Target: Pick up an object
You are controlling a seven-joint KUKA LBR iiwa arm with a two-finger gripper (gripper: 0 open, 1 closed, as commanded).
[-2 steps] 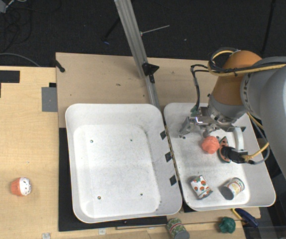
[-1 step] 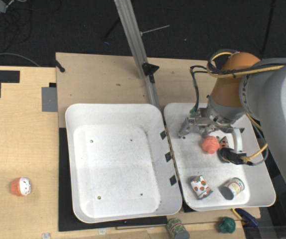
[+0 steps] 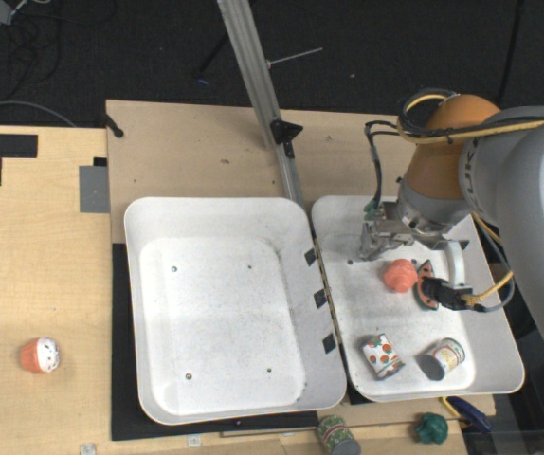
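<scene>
Three objects lie in the right bin (image 3: 499, 373). A pink ball (image 3: 399, 275) rests near its middle. A small white can with red spots (image 3: 381, 356) and a pale can lying on its side (image 3: 443, 358) sit near the front edge. My gripper (image 3: 378, 243) hangs low over the back left part of this bin, just up and left of the pink ball and apart from it. I see nothing held in it.
The left bin (image 3: 144, 221) stands beside the right one with black clips between them. A slanted metal rail (image 3: 258, 74) rises behind the bins. An orange and white ball (image 3: 40, 355) lies on the left bench. A dark can (image 3: 334, 434) and a green lump (image 3: 431, 428) lie in front of the bins.
</scene>
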